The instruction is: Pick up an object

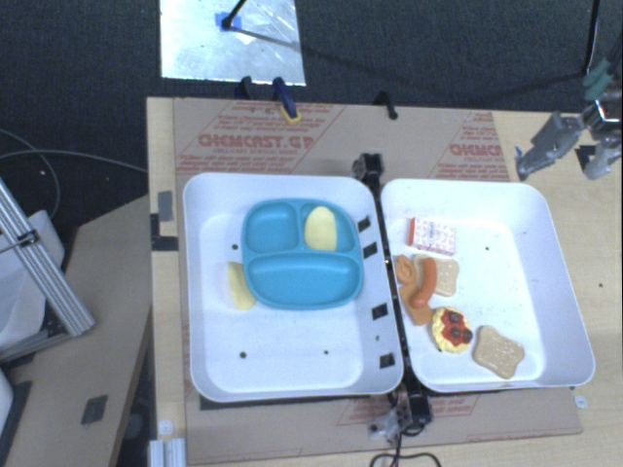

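At the frame's upper right, the gripper (569, 154) hovers beyond the right bin (555, 261), jaws spread and holding nothing, likely staging above toast (498, 351) and sausage (424, 282).

Gripper (568, 159) hangs up at the far right edge, two grey fingers (540, 150) spread apart and pointing down-left, nothing between the jaws.

Pale grey metal fingers (547, 144) under a teal-tinted, blocky wrist housing.
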You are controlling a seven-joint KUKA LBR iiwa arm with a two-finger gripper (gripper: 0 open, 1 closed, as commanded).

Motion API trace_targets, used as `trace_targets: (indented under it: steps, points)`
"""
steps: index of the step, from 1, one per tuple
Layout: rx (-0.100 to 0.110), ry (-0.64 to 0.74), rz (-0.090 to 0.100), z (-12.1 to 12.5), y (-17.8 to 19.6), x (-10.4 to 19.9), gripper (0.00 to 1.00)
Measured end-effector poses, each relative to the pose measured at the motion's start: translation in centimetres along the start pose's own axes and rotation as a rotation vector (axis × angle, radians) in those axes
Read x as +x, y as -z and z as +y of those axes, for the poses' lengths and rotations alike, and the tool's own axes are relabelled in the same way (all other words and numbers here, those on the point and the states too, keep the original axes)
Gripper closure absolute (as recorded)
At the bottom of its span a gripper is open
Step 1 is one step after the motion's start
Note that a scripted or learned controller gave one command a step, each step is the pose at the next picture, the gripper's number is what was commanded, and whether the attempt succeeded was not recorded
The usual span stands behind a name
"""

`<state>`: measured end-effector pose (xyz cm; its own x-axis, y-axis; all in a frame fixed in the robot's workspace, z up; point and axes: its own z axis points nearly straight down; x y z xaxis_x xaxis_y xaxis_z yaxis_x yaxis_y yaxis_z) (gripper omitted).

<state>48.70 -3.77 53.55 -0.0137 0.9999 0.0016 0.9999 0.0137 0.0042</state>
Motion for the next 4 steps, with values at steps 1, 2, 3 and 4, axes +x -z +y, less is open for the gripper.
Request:
trace_targets:
  steps: [1,2,3,4]
  points:
    - [-0.005,-0.005,0.001,8.5,-1.7,10.1,0.0]
    - [0.001,-0.014,-0.001,3.5,0.0,7.8,0.0]
    - [0.002,-0.004,0.001,1.2,-0.1,17.8,0.0]
    - [0.002,-0.013,-0.001,3.0,-1.7,13.6,0.0]
